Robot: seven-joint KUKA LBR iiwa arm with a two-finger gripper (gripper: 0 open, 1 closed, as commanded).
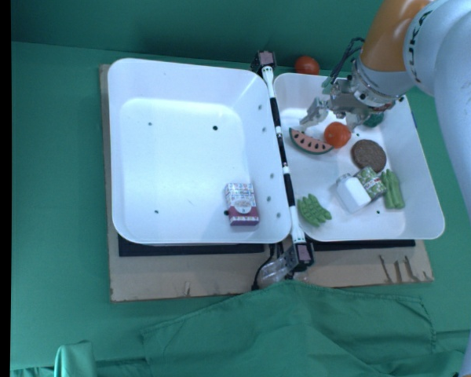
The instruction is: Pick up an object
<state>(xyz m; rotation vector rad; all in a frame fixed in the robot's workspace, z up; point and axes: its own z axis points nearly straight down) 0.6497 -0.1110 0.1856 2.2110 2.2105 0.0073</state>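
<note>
Orange tomato [337, 134] near the right bin's [424, 210] far edge sits just beside the gripper [330, 116], fingers spread and empty, so approach continues; next, centre and descend.

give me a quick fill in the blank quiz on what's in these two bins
1. The small red box lies in the ____ bin.
2. The tool hovers over the ____ bin.
3. The watermelon slice lies just left of an orange-red ____.
4. The round brown patty lies in the same bin as the green ____ pods.

Missing words: left; right; tomato; pea
</note>
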